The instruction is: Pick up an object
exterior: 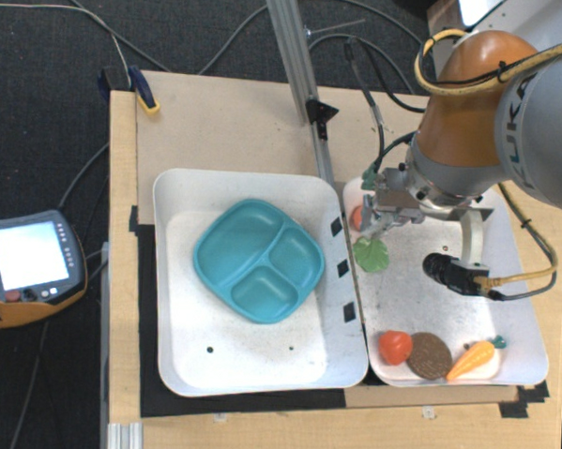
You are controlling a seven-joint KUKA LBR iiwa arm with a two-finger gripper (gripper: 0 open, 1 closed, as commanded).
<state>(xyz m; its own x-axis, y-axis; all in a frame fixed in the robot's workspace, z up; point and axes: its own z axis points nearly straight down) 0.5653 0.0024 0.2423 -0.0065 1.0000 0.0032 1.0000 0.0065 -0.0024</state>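
Nearest the camera, along the front rim of the right-hand bin [408, 301], lie a tomato [396, 346], a flat brown disc [430, 356] touching it, and a carrot [469, 361] just beside the disc. My gripper [383, 219] hangs farther back in the same bin, close to the wall [350, 286] shared with the left-hand bin [246, 362]. From this slant I cannot tell whether it is wide or narrow. Just below it is a green leafy piece [372, 256], which I take as the thing to pick. Whether it touches me I cannot say.

It looks like a light toy, probably plastic or rubbery, with a crumpled, uneven outline. I judge it weighs almost nothing and will not break, but its lumpy surface may slip or twist out of a grip. Taking it across its middle, coming straight down, seems best.

A small red thing [357, 216] sits by the wall just beside my gripper and could get nudged or caught instead. The wall is near on that side and leaves little room. Tomato, disc and carrot lie well apart from the green piece, out of the way. A teal divided plate [258, 260] lies in the left-hand bin and does not matter.
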